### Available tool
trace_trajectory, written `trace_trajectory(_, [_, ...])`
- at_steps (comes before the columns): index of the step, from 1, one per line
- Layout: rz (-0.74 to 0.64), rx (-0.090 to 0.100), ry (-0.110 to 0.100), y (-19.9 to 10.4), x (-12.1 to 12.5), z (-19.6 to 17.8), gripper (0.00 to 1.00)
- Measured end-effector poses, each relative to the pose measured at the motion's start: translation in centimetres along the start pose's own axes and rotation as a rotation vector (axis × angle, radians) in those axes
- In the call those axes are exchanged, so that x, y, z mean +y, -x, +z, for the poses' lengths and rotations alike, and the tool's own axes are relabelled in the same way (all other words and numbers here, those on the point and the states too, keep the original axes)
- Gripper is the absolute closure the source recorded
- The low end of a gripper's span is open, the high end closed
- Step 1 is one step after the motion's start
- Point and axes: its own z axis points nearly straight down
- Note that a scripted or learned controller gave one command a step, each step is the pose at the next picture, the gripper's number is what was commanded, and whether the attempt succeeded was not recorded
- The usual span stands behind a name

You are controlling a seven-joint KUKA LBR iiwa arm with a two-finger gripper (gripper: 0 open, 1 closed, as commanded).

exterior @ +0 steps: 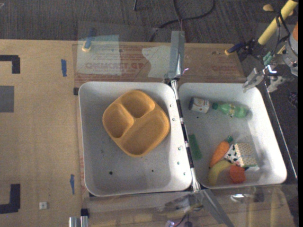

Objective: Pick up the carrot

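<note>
Beside the banana [217, 171] in the right bin [274, 141] lies the carrot [219, 152], probably light, rigid toy plastic, slick; best pinched across its middle. Whether the hand [262, 75], above the bin's far corner, is open, I cannot tell.

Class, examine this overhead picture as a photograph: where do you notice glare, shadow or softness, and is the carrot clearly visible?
Camera view: lighting is even and soft, with faint shadows; pale glare lies across the clear sheet behind the bins; detail is slightly soft overall, and the gripper at the right bin's far corner is blurry; the carrot stays plainly readable beside the banana.
</note>
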Motion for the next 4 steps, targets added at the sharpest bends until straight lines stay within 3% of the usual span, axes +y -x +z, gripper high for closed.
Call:
trace_trajectory(1, [-0.289, 0.000, 0.001, 0.0, -2.9, 13.7, 0.00])
trace_trajectory(2, [-0.540, -0.003, 0.010, -3.0, -7.5, 19.1, 0.00])
trace_trajectory(3, [-0.531, -0.006, 0.018, -2.7, -7.3, 18.0, 1.00])
trace_trajectory(4, [-0.540, 0.000, 0.002, -12.7, -11.2, 9.6, 1.00])
